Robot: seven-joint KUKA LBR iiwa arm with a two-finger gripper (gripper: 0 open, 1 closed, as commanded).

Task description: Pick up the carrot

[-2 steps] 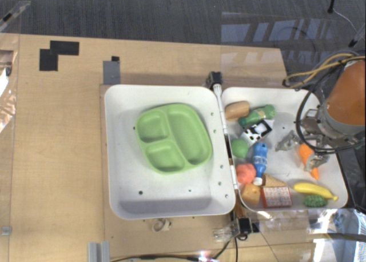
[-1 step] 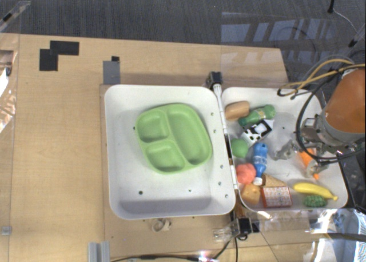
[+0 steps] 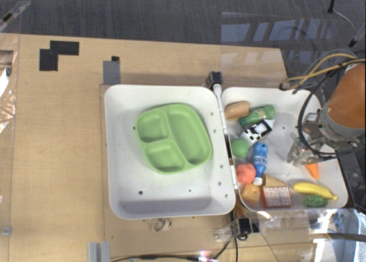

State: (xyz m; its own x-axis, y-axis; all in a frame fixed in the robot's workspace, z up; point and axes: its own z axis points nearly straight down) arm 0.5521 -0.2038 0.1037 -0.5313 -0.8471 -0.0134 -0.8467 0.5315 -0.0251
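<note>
carrot at the right bin's edge, gripper just beside it

the carrot is seen as a small, bright orange wedge, tapering downward, lying in the right bin near its right wall. only part of it is shown, the upper end being covered by the arm's wrist hardware. the gripper is placed just left of and above the carrot, close to it; whether it is released or clenched cannot be told. a yellow banana is laid just below the carrot, with a green broccoli piece beside it. a blue bottle is found further left. a green divided plate is set in the left bin.
</note>
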